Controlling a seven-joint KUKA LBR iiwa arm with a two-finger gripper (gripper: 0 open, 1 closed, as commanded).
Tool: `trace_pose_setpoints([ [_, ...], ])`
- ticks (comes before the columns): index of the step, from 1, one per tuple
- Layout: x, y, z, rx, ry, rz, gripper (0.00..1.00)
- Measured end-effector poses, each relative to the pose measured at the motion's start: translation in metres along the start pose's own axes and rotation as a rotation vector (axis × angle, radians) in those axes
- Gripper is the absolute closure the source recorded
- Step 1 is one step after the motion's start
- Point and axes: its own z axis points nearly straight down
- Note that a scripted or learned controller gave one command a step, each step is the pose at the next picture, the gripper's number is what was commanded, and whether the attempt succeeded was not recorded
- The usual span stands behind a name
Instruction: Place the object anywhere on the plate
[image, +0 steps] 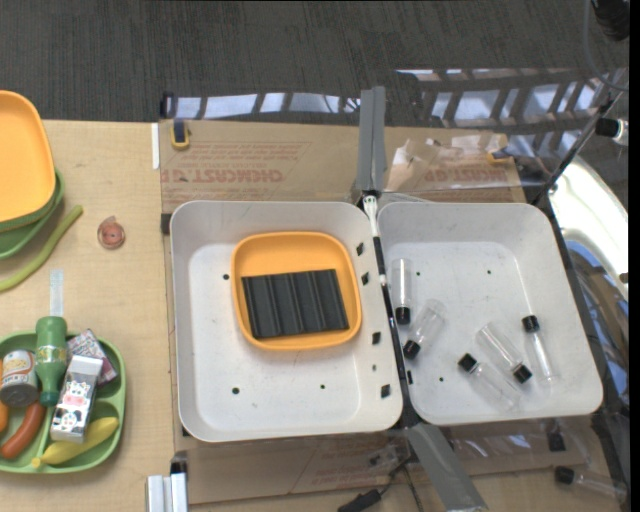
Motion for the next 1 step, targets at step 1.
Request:
trace_pose_setpoints([
  [1,0.0000,-0.0003,-0.0005,0.000,0.000,0.000,1.00],
])
